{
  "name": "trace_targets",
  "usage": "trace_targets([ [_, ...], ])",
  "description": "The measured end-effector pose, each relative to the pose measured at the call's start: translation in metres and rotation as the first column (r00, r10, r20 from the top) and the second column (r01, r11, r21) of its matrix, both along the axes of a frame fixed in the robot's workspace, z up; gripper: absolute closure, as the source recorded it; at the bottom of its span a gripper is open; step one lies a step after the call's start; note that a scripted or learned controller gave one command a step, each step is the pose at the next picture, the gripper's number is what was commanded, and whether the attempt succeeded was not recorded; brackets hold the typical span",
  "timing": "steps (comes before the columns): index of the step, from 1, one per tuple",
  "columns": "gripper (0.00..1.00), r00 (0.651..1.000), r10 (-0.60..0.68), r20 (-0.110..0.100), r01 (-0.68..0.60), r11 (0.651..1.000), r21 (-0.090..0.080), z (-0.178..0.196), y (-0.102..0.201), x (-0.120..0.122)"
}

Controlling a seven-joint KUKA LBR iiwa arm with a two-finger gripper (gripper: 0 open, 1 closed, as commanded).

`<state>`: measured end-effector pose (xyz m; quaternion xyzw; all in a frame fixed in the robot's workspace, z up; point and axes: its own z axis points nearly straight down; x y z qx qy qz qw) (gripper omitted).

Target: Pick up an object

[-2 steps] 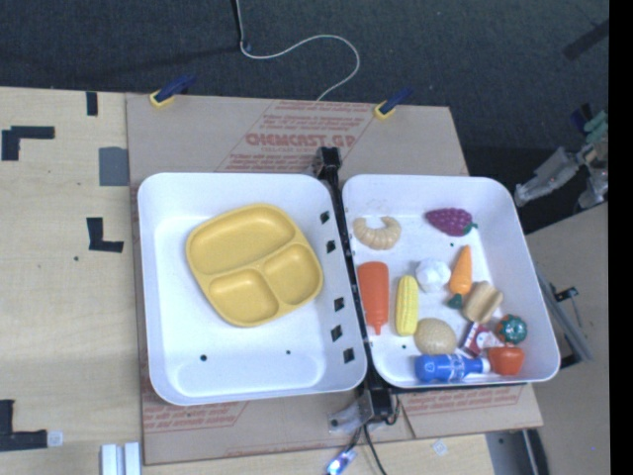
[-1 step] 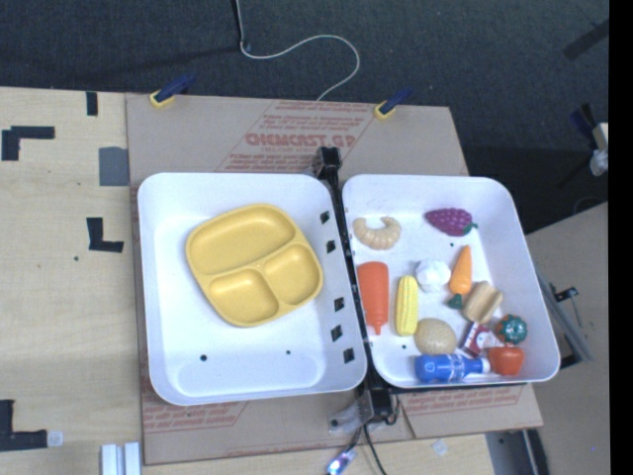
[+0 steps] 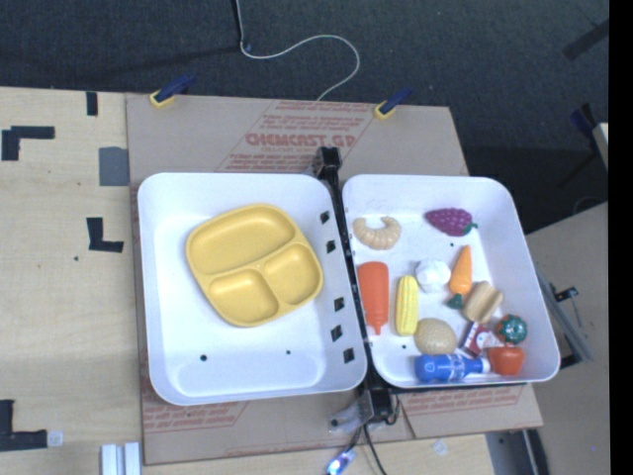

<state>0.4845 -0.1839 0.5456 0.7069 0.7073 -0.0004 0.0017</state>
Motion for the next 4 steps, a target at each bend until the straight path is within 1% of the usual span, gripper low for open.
trace_targets([
  [1,1.00,1.000,-0.005,-0.009,0.005,1.000,0.003,-0.075,-0.042,-0.001],
  [2,1.00,1.000,-0.001,-0.008,0.001,1.000,0.004,-0.146,-0.039,-0.001],
  [3,1.00,1.000,0.001,0.001,-0.001,1.000,0.001,-0.111,-0.040,0.000],
  [4,1.00,1.000,0.001,0.003,-0.001,1.000,0.001,-0.070,-0.040,0.000],
])
